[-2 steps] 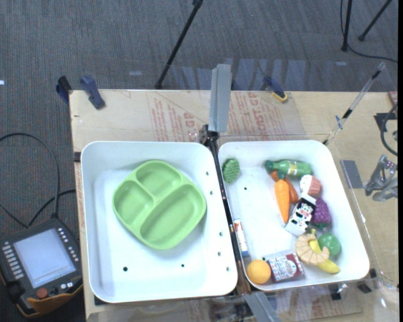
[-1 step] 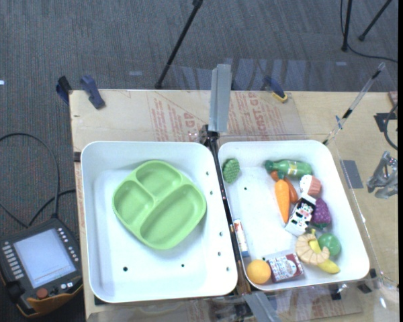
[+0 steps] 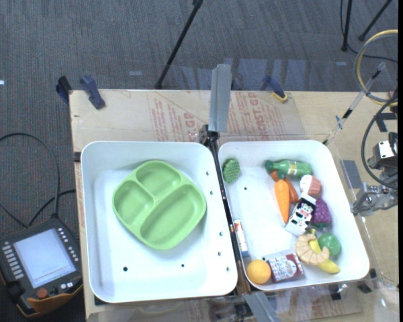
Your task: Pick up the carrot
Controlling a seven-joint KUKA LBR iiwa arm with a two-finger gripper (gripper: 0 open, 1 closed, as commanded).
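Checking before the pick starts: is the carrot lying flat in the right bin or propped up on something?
Mostly flat: the carrot lies lengthwise on the floor of the right bin, tip toward the viewer; its top end touches neighbouring toys, so slight propping cannot be excluded.

Two white bins sit side by side on the bench: the left bin [image 3: 94,247] holds a green divided plate [image 3: 159,204] near its centre. In the right bin [image 3: 349,200], the carrot [image 3: 282,200] lies lengthwise near centre, a green bottle [image 3: 288,168] at its 12 o'clock, a small black-and-white carton [image 3: 300,216] touching it at 4 o'clock, an orange [image 3: 258,272] well apart at 7 o'clock. A grey metal fitting [image 3: 374,197], possibly the gripper, shows off the bin's 3 o'clock edge, too unclear to read.
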